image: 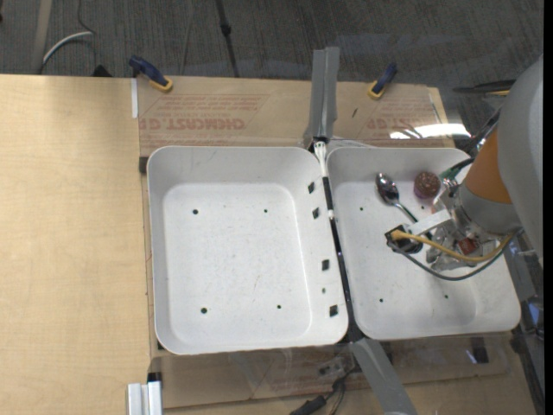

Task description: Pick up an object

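A metal spoon (390, 191) lies in the right bin (406, 305), toward its back, bowl end pointing to the far left. Just right of it sits a small dark red, roundish object (426, 182). My gripper (456, 237) hangs low over the right side of this bin, a little in front of the red object and to the right of the spoon. A small reddish-brown thing (469, 245) shows right beside the gripper; I cannot tell whether it is held. The arm's orange band (488, 173) stands above the gripper.
The left bin (173, 232) lies beside the right one, with a grey divider strip (325, 102) running back from between them. Two blue and yellow clamps (149, 72) (381, 79) pin the cardboard at the back. Bare wooden bench (60, 232) spreads to the left.
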`<action>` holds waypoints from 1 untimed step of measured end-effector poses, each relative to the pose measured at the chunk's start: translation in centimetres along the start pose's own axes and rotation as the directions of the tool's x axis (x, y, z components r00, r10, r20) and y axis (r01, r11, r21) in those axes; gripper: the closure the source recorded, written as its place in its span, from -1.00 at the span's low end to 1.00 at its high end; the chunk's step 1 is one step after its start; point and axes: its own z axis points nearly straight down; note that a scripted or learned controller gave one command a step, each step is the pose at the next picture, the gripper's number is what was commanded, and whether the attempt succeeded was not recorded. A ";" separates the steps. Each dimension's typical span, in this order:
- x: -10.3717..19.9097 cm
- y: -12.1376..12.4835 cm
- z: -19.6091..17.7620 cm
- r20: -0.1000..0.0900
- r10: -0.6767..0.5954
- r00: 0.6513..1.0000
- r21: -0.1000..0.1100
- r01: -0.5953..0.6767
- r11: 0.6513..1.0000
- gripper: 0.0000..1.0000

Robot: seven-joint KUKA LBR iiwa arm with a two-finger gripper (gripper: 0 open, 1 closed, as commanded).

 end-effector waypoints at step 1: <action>-6.6 5.8 -10.8 -0.003 -0.135 0.991 -0.004 0.135 0.991 1.00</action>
